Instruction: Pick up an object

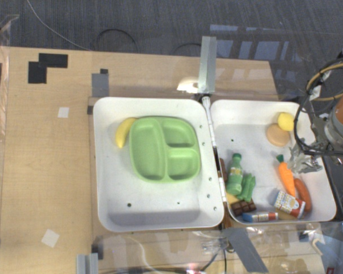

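With the gripper (304,163) low in the right bin (246,116), finger state indeterminate, just beside the carrot (286,177) and sausage (302,193), a closing attempt may nudge either crowded item aside and grasp nothing.

The right white bin holds a lemon-yellow round fruit (285,120) touching a tan round bun (278,135) at its far side. An orange toy carrot (286,177) lies lengthwise beside a red sausage (302,193). A green plastic bottle (235,174) lies near the bin's left wall.
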`<action>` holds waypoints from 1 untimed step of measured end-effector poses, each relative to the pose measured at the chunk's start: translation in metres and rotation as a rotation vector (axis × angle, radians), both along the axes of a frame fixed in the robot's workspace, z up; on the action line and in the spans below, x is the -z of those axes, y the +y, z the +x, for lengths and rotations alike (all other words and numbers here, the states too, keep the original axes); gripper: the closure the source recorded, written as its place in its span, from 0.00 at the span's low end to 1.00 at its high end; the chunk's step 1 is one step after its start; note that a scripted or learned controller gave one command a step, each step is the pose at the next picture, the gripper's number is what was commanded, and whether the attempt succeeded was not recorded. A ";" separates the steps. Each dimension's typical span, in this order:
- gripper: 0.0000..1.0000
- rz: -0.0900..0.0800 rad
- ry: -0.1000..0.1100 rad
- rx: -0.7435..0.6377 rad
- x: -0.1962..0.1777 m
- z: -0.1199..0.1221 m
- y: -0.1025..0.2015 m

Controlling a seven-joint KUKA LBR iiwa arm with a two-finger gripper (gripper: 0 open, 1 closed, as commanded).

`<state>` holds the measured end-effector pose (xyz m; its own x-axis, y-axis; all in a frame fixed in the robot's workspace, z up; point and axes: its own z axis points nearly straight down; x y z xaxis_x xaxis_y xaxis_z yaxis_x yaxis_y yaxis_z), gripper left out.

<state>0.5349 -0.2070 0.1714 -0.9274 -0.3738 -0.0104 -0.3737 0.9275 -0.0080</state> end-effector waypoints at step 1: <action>0.00 0.002 0.002 -0.001 0.001 0.000 0.001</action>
